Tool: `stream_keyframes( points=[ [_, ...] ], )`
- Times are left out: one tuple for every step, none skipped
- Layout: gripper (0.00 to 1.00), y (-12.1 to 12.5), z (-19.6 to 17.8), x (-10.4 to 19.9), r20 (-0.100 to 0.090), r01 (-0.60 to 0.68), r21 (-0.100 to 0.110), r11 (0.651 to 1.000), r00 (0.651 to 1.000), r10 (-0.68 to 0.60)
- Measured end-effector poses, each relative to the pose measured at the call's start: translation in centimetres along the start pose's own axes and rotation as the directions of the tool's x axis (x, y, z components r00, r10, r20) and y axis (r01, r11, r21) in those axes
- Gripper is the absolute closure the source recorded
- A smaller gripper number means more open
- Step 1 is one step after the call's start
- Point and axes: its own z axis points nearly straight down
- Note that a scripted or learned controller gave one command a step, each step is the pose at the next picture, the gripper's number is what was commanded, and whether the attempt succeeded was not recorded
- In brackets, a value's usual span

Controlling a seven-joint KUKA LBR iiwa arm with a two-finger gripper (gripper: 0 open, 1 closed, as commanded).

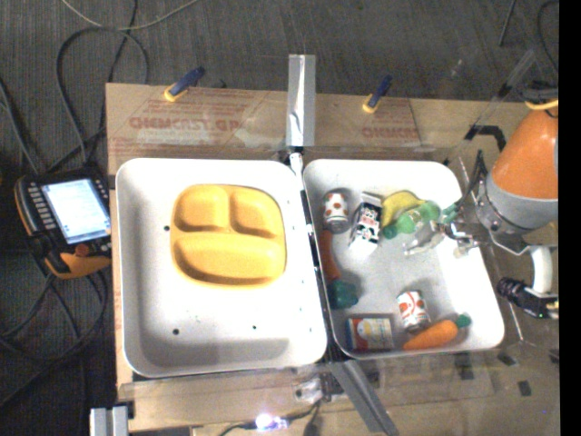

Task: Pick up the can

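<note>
The arm point(528, 175) comes in from the right edge, its orange band sitting above the grey wrist, and reaches leftward over the right rim of the right bin point(472, 321). The hand point(427, 236) hangs low inside that bin, pointing left toward the green-stemmed banana point(400, 209); whether it is spread or closed cannot be told, and nothing can be seen gripped in it.

Two cans lie in the right bin. One can point(337, 209) stands near the upper left corner, just beside a small black-and-white carton point(366, 226). The second can point(412, 310) lies lower down, near the toy carrot point(436, 333) and a flat orange packet point(370, 332). A teal piece point(343, 292) sits by the left wall.

The left bin point(145, 334) holds a yellow divided tray point(231, 234). A tablet pendant point(64, 212) rests left of the counter point(218, 121).
</note>
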Motion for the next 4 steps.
stream_keyframes(
  points=[
    [0.00,-4.5,8.0,1.8,0.001,-0.061,-0.011,0.998,0.998,0.061],
    [1.00,-4.4,7.1,1.9,-0.001,-0.059,-0.012,0.998,0.998,0.059],
    [1.00,-4.9,-2.5,9.9,0.001,-0.249,0.003,0.968,0.968,0.249],
    [1.00,-4.9,-11.5,1.7,0.003,0.044,0.000,0.999,0.999,-0.044]
  ],
)
